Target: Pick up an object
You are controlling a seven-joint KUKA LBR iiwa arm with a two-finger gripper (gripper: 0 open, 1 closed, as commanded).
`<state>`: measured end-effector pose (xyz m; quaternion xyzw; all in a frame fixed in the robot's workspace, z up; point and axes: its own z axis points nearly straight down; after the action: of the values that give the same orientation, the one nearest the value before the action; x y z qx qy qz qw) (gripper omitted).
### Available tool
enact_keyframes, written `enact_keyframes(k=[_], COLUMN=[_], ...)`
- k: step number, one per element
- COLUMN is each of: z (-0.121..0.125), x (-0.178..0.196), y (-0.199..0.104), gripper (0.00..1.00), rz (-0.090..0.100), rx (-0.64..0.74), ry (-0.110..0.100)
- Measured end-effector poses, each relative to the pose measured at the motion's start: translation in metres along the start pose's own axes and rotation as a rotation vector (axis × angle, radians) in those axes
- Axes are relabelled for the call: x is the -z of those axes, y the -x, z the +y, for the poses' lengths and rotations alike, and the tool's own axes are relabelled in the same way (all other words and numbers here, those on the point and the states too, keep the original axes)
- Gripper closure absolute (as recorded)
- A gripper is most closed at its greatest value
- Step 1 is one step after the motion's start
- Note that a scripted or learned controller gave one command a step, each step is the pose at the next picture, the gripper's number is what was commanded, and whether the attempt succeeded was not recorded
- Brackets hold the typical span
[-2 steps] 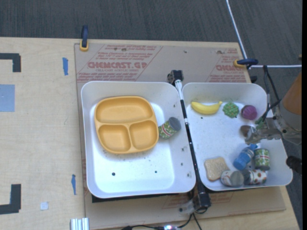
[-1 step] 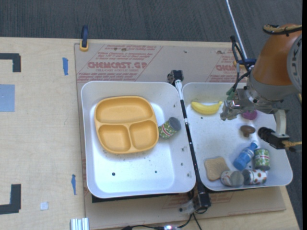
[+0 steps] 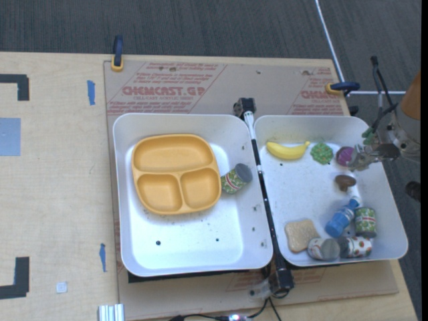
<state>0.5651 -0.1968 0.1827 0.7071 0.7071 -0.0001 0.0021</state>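
Note:
My gripper (image 3: 364, 158) hangs over the right bin's (image 3: 394, 243) far right side, reaching in from the right edge. It sits just right of a purple piece (image 3: 345, 156) and above a small brown piece (image 3: 345, 181). Nothing can be made out held in it. Also in this bin are a yellow banana (image 3: 287, 150), a green leafy piece (image 3: 322, 153), a blue bottle (image 3: 341, 220), a slice of toast (image 3: 301, 233) and a few small cans (image 3: 364, 221) at the front right.
The left bin (image 3: 187, 246) holds a yellow divided plate (image 3: 176, 173) with a green can (image 3: 235, 178) lying at its right side. A black bar (image 3: 257, 172) runs between the bins. Blue clamps (image 3: 118, 52) hold the board underneath.

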Motion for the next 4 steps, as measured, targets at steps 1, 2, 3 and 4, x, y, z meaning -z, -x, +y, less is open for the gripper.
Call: enact_keyframes(k=[1,2,3,4], z=[0.041,0.041,0.072,0.055], x=[0.056,0.056,-0.083,-0.089], y=[-0.066,-0.065,-0.05,-0.093], gripper=[1.0,0.0,0.0,0.0], rz=[0.003,0.002,0.001,-0.007], rx=[0.002,0.002,0.003,0.001], ry=[0.001,-0.001,0.009,0.019])
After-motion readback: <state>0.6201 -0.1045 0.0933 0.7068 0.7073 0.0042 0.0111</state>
